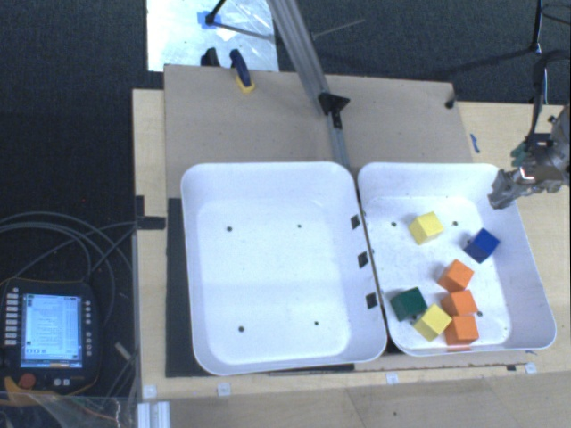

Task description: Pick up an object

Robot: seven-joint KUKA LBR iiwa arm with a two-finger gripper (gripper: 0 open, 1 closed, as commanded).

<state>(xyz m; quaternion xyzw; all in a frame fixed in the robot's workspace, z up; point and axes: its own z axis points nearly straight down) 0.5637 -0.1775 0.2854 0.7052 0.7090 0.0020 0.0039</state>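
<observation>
Nearest the camera, along the front wall of the right bin (526,333), the blocks crowd together: an orange cube (461,329) at the very front, a second orange cube (459,303) touching it from behind, a yellow cube (434,321) just to their left, and a dark green cube (409,304) beside that, close to the divider between the bins. A little farther back sits a third orange cube (456,275), then a blue cube (482,244) toward the right wall, and a lone yellow cube (426,227) standing apart near the middle of the bin. The left bin (192,239) lies alongside on the worktop (393,114), which stretches away behind both bins.

At the far right corner of the right bin, the claw (502,190) hangs over the rim, above the bin floor and clear of every block. Nothing is visible between its fingers, but they are too small and blurred to judge, so I cannot tell whether it is released or clenched.

The relation that matters is direction: every candidate lies forward and to the left of the claw, toward the camera. The blue cube is the nearest, just in front of the claw and a shade left, standing alone with free space around it, which makes it the likeliest target. The lone yellow cube lies farther left at a similar depth. The front cluster is packed tight, so a descent there would probably strike a neighbour.
</observation>
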